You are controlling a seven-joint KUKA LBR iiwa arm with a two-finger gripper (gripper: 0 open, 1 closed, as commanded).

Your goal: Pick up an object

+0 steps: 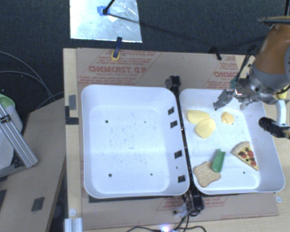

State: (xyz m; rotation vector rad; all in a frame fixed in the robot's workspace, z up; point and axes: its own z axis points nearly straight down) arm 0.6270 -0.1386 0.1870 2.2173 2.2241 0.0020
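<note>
The right bin [268, 175] holds several toy foods. Two pale yellow pieces [201, 122] lie near its left wall, and a small yellow chunk [227, 118] sits to their right. A pizza slice [245, 154], a green piece [218, 160] and a tan cracker [206, 174] lie toward the front. My gripper [233, 100] hangs over the back of this bin, just above and behind the small yellow chunk. Its fingers are spread open with nothing between them.
The left bin [87, 129] stands beside the right one, with a black divider [180, 129] between them. The grey arm with its orange band [275, 52] comes in from the upper right. A black cable end [270, 125] hangs over the right bin's right edge.
</note>
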